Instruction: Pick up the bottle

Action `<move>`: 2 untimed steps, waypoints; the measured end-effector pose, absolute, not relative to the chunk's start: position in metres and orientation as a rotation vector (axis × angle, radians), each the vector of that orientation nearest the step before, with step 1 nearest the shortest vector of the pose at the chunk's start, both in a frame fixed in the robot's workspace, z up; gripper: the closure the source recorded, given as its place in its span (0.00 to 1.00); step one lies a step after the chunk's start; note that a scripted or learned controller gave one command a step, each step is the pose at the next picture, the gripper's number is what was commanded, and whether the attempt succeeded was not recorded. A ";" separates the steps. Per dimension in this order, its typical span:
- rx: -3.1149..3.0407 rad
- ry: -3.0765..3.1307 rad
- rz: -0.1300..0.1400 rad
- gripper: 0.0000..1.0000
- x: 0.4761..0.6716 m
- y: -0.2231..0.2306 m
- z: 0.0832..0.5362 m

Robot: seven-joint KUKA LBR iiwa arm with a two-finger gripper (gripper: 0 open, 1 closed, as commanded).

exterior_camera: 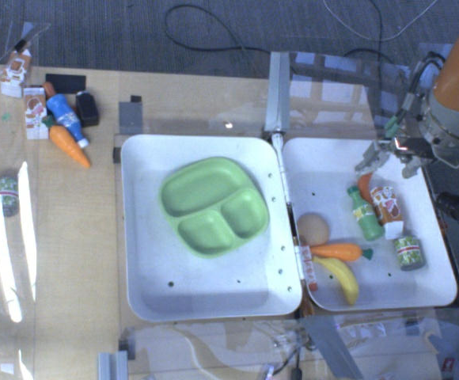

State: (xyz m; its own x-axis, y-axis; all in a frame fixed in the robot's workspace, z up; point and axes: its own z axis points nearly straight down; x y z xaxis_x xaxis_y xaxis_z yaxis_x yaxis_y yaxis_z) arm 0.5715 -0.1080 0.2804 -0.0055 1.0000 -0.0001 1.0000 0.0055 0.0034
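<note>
Two bins, one green bottle to lift

Far left of the fingers (389, 158), the left bin (138, 212) holds a green tray (214, 204). In the right bin (324, 161), an egg (314, 229), carrot (339, 252) and banana (342, 279) lie below-left of them. The green bottle (365, 216) lies just below the spread, empty fingers, touching a small carton (388, 204). It looks light, stiff and slippery; its mid-body seems the best hold. The carton crowds its right side; its left is freer.
</note>
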 end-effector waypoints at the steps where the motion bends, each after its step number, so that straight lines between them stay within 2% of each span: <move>1: 2.245 2.195 0.003 0.00 0.541 -0.100 0.140; 2: 2.259 2.176 0.009 0.00 0.574 -0.150 0.099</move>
